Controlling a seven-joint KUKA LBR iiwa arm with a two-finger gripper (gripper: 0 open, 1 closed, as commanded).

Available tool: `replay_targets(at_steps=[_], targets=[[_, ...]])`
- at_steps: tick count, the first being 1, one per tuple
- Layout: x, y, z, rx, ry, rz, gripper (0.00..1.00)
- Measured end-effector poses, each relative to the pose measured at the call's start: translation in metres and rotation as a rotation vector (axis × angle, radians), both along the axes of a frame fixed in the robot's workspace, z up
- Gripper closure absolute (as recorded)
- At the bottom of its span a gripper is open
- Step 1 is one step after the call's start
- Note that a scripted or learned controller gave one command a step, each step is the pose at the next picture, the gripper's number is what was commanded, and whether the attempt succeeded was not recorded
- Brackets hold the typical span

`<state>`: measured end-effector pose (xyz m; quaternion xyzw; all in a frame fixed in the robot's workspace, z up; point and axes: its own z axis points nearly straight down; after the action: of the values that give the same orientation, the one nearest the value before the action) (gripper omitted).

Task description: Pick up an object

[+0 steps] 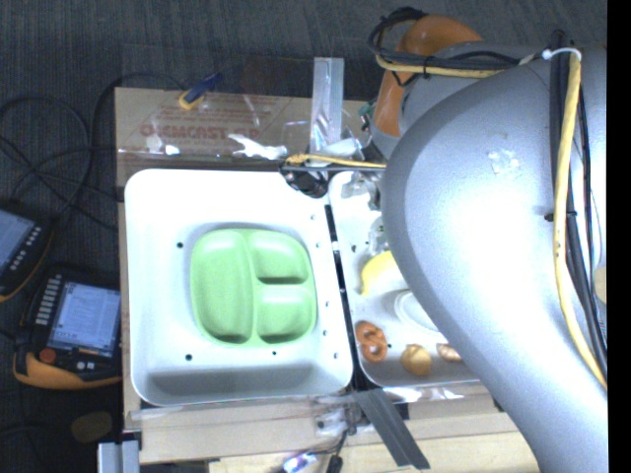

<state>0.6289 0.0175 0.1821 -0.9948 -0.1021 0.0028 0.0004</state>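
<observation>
In left bin: green 3-section tray. Cardboard lettering unreadable. Hand state: cannot tell.

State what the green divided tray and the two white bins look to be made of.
Green tray: likely moulded plastic, satin finish, with soft rounded compartment edges and mild sheen. White bins, left and right: probably formed plastic too, smooth and semi-glossy, with rounded corners and light reflections.

We saw big smooth rounded grey metal arm casing, matte sheen, small pale mark on upper face. We noted glossy orange band at top end. Thin yellow cable and black cables ran along casing, looping round orange part.
</observation>
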Motion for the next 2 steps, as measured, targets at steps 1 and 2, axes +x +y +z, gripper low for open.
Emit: replay_targets(at_steps=[1,2], targets=[[-0.052,0.049,0.022,-0.001,0.001,0.002,0.00],[-0.132,0.016,0.000,-0.002,0.002,0.174,0.00]])
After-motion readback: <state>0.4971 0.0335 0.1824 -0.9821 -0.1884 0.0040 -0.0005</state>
